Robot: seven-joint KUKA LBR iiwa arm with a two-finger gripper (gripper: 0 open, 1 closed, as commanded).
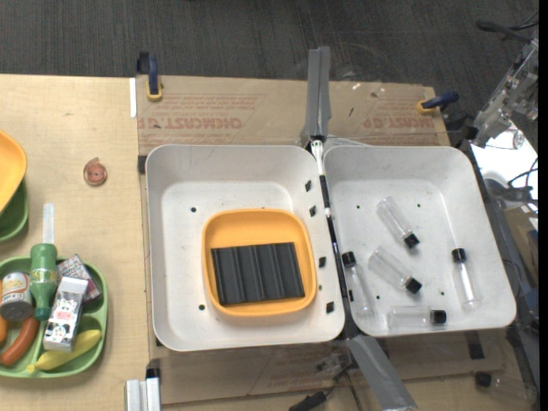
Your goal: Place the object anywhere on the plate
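From where I stand, the things to be moved are the clear, black-capped vials [396, 221] scattered in the right bin [479, 195]; which one is meant I cannot say. The orange plate [257, 220] sits in the middle of the left bin [171, 187], with a dark ribbed slab [257, 272] covering most of it. How the jaws stand, open or closed, I cannot tell.

The arm comes in from the right, so I judge the vials are on its near side and the plate lies beyond them, across the wall where the bins meet.

The upper vial runs diagonally, its cap toward the lower right. The middle vial [390, 270] lies almost parallel to it. One by the right wall [465, 281] lies nearly straight up and down the view, cap at the far end. One along the near wall [411, 318] lies crosswise, cap to the right.
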